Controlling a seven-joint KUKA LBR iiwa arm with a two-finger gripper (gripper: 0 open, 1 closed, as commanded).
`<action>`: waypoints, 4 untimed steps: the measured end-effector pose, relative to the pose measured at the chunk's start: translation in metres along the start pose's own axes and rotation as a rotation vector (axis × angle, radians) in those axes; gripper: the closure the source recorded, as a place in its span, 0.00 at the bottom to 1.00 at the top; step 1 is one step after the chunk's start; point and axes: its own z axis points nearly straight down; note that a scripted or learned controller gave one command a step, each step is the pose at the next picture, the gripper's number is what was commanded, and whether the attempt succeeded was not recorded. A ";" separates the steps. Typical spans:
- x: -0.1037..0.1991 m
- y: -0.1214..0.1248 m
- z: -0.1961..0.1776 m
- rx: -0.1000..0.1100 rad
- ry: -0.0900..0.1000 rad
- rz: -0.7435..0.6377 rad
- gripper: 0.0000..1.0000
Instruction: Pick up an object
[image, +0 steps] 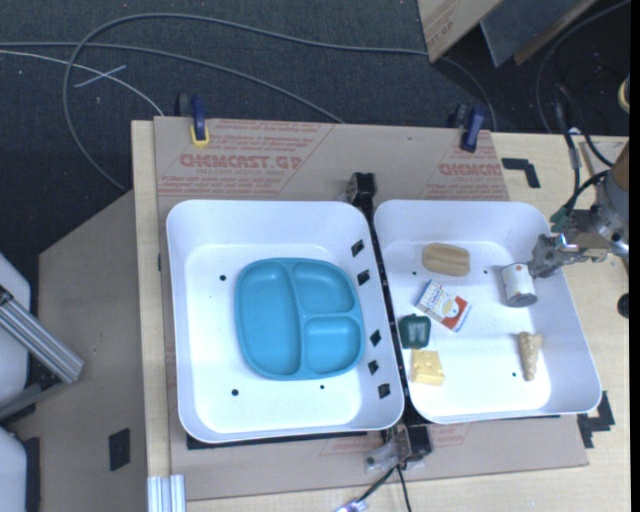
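While the gripper (548, 252) hangs at the right bin (570, 385) edge, grip state unclear, silver cylinder (517, 283) just beside it.

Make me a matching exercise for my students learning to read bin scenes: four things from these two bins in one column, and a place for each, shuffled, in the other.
Things:
1. blue divided plate
2. small metal can
3. yellow cheese wedge
4. tan bread roll

Places:
A. right bin, near its front-left corner
B. middle of the left bin
C. right bin, toward its back, left of the can
D. right bin, by its right wall, next to the gripper

Pairs: 1-B, 2-D, 3-A, 4-C
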 end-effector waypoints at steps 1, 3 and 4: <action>0.000 0.002 -0.044 0.001 0.000 0.000 1.00; 0.114 0.023 -0.020 0.010 0.006 -0.006 1.00; 0.165 0.037 -0.006 0.010 0.004 -0.003 1.00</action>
